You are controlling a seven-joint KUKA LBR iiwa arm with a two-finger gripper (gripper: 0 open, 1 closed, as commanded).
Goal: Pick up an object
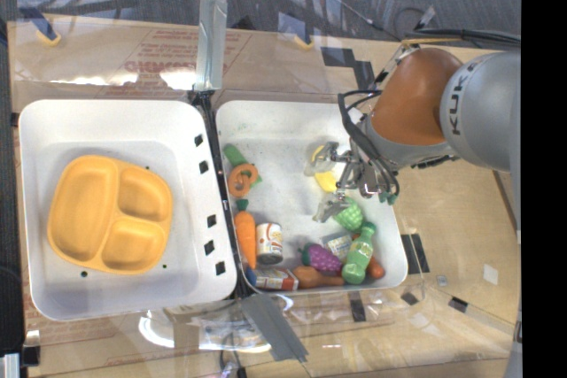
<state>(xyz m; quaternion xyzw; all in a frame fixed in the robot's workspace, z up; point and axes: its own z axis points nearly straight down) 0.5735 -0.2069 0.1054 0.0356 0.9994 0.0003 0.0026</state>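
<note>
My gripper (327, 181) hangs low over the right bin (266, 124), its wrist coming in from the right. The two metal fingers stand open, one fingertip (322, 154) toward the back and one toward the front. Between them lies a small yellow toy (325, 182) on the bin floor; the fingers are spread wider than it. A light green bumpy toy (351, 214) sits just right of the front finger.
The right bin's front holds a carrot (245, 239), a small can (269, 242), purple grapes (324, 258), a green bottle (359, 256) and other toys. An orange ring (242, 179) lies by the left wall. A yellow divided plate (109, 212) fills the left bin (35, 128).
</note>
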